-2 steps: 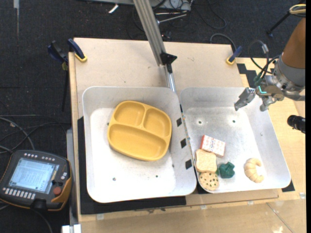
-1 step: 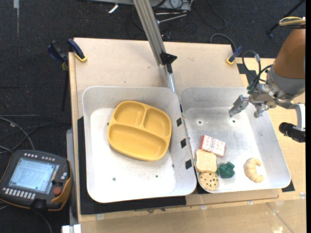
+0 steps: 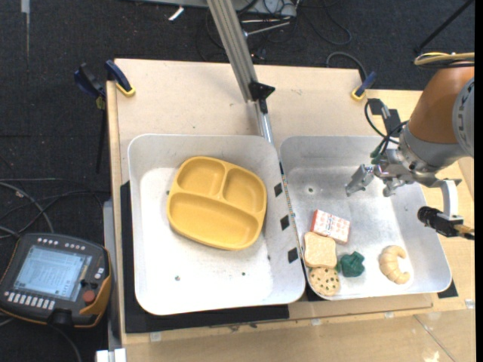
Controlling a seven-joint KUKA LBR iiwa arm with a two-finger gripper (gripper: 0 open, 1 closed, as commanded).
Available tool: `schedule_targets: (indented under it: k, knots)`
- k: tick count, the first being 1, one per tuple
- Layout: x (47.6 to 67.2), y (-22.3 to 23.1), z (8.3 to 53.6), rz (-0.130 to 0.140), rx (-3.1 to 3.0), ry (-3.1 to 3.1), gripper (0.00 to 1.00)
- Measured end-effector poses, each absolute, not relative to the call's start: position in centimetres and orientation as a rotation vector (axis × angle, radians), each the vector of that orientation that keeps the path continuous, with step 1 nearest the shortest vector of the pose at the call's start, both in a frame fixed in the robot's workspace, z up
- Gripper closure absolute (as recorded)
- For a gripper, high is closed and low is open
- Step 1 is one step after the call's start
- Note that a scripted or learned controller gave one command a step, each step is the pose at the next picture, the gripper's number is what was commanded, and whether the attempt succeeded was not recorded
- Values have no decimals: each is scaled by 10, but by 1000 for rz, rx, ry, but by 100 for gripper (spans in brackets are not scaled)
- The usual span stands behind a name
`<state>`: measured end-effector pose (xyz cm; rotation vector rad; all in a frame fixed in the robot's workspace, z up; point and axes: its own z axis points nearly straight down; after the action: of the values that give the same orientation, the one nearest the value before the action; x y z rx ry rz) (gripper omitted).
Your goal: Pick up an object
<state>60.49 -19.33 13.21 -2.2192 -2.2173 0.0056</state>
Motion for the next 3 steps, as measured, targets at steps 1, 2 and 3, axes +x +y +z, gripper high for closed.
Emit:
schedule_targets:
  k: [1, 2, 3]
  knots:
    - [605, -192, 93, 3, -2220, -2220, 0]
    - [606, -193, 106, -1, -2224, -2224, 100]
    - [608, -200, 168, -5, -2229, -2225, 100]
